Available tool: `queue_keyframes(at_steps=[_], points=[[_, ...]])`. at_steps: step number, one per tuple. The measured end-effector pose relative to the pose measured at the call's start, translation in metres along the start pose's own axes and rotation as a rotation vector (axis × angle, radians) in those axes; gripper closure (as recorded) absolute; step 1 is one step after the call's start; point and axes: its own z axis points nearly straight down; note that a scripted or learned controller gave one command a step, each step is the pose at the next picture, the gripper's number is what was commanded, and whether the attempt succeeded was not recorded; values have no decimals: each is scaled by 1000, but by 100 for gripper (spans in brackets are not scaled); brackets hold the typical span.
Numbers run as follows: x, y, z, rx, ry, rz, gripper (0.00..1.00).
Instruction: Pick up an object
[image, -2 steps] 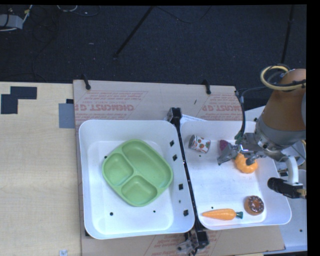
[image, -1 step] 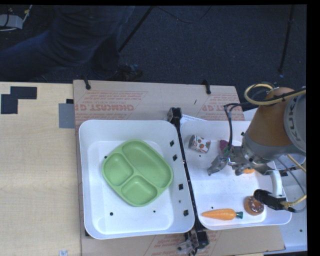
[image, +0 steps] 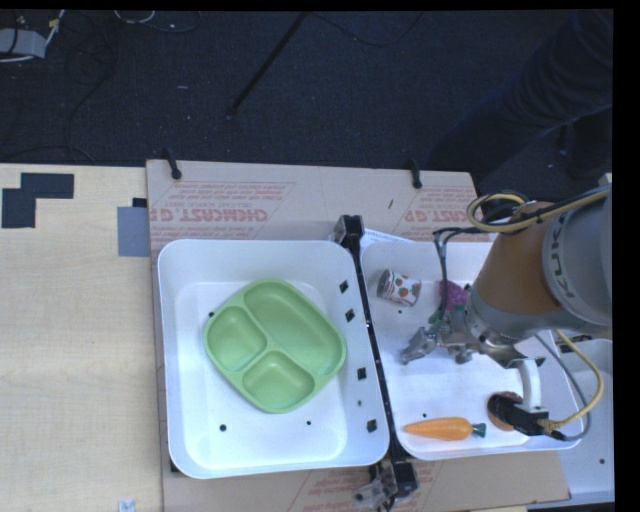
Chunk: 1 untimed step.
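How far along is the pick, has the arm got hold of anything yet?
Nothing looks picked yet. The gripper is low in the right bin, with no object seen between its fingers. The cup, the carrot and a purple item lie in that bin, and the green tray sits in the left one. The grasp and lift remain.

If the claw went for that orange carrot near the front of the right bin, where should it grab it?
Probably across the thick middle of the carrot, coming straight down from above. It lies flat on the right bin floor, long axis left to right, so fingers closing front-to-back would span its narrow width. The bin's front wall is close, so room there looks tight. The green tip tapers, giving less to hold.
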Motion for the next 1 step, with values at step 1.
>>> queue_keyframes(at_steps=[1], points=[[-2, 0, -13, 0, 0, 6, 100]])
